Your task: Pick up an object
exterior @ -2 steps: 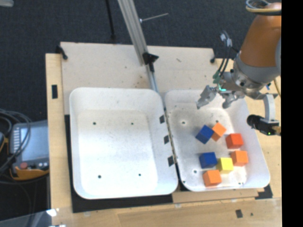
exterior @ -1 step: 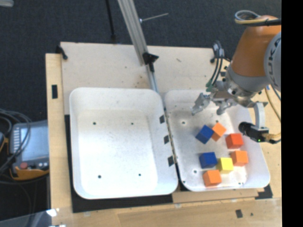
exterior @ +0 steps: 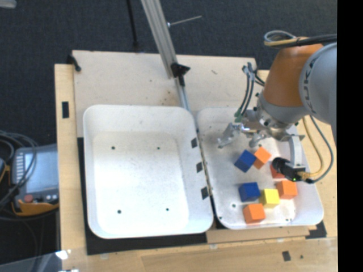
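Two shallow white plastic bins are seen from above on a pale wooden bench (exterior: 65, 152), side by side. The left white bin (exterior: 102, 123) shows a bare, lightly speckled floor with a few small dark holes. The right white bin (exterior: 218, 123) holds the small coloured blocks to be picked.

Near its middle, a tilted blue cube (exterior: 245, 161) is touched by a small orange cube (exterior: 262, 156). Towards the front edge, a second blue cube (exterior: 249, 191), a yellow cube (exterior: 270, 196) and an orange cube (exterior: 254, 212) are clustered together. Another orange block (exterior: 287, 188) lies near the right wall, and a red block (exterior: 277, 173) is partly hidden behind a black part of the arm.

The grey arm with its orange band (exterior: 286, 75) is reached in from the right, and the two-finger gripper (exterior: 249, 130) is positioned low over the back of the right bin, just above the tilted blue cube. Whether it is parted or closed cannot be told, and nothing is seen held by it.

The task is judged as not yet done: every block is resting in the bin, and a grasp and a lift are left.
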{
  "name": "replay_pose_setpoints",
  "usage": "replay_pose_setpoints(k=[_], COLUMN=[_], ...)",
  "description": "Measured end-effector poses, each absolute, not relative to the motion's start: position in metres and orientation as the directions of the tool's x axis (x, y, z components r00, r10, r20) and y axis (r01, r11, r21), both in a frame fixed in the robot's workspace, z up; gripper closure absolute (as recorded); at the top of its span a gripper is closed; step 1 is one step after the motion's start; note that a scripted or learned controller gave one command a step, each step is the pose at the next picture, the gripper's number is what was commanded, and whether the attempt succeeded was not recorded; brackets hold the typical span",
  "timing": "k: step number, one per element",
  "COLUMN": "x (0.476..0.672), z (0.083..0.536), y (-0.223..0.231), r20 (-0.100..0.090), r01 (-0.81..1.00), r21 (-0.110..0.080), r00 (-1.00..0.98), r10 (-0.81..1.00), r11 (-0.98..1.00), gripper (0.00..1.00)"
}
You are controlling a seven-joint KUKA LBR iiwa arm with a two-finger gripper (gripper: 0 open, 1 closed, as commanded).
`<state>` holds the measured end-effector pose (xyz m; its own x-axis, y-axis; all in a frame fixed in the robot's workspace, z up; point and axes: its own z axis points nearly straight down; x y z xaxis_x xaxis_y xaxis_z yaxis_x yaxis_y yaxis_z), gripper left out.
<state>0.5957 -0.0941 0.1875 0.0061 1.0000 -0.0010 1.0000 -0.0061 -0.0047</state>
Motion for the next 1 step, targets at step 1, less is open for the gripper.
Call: replay_pose_setpoints(k=[1], x=[0.6052], z=[0.1331], y=[-0.0962], r20=[-0.002], r01=[1.0], r21=[-0.004], r00=[0.004], r10=[1.0], r11=[-0.004], gripper=[0.0])
